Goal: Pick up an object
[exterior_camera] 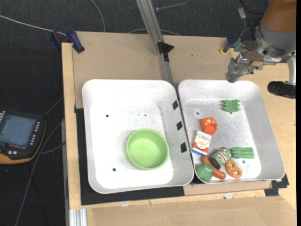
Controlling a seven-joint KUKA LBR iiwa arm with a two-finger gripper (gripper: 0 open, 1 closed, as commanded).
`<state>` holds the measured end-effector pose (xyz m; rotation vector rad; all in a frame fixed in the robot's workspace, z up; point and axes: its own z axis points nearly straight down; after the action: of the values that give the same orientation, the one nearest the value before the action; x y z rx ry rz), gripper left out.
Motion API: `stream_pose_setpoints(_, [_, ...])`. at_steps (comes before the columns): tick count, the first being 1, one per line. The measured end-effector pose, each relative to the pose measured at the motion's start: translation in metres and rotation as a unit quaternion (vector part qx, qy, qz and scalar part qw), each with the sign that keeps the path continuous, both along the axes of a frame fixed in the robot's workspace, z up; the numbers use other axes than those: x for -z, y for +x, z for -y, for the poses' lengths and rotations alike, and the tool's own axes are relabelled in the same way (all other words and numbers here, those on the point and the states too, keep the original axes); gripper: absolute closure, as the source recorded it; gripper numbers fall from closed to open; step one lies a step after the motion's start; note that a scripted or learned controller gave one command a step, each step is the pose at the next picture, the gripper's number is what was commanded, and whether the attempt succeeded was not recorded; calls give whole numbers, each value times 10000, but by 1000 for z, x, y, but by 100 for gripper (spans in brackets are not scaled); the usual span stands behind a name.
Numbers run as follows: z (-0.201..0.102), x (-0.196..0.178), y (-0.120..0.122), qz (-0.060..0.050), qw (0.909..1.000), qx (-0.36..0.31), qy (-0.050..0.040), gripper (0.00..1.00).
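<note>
Small toys lie loose in the right bin [263, 126]. A green ridged piece [231, 106] sits alone near the far end. A red pepper [208, 125] lies mid-bin, just above a small white carton [201, 142]. Crowded at the near edge are a green pepper [204, 172], a dark can [219, 157], a pretzel [233, 169] and another green ridged piece [242, 152].

Robotics lab or test cell, not a home: a grey industrial arm with an orange band carries its gripper [235, 73] over a plain wooden bench [122, 55] bearing two shallow white bins [94, 98], toy food in the bin just below the gripper and a green bowl [147, 148] in the one to its lower left. Well left of the gripper a teach pendant [19, 135] lies on dark carpet [28, 69] with loose cables [51, 4], blue clamps [75, 40] grip the bench edge, and an aluminium rail [149, 18] rises at its upper left.
</note>
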<state>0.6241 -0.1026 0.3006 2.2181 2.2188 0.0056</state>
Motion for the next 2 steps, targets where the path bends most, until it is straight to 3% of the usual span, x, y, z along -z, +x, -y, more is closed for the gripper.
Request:
stream_pose_setpoints(1, [-43, 9, 14, -27, 10000, -16, 7, 100])
stream_pose_setpoints(2, [-89, 22, 12, -29, 10000, -19, 8, 100])
